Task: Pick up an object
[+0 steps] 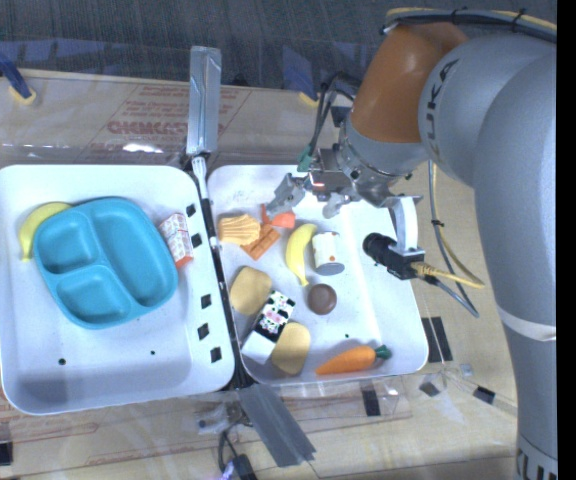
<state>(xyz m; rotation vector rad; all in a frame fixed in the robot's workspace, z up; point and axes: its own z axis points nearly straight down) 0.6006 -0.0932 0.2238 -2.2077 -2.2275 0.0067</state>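
One yellow banana [299, 251] lies curved beside a white cup [327, 252].

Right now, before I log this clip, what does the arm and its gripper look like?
The arm is bulky, with smooth rounded grey casings and an orange band above the wrist; part of dark KUKA lettering shows beside the band. Thin black and yellowish cables run along its top and hang off its side. The gripper is a small metallic grey assembly with a tiny red light, and a black cylindrical fitting sticks out beside it.

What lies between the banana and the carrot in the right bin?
In the camera view, a small brown ball lies between the banana and the carrot, with bare bin floor around it.
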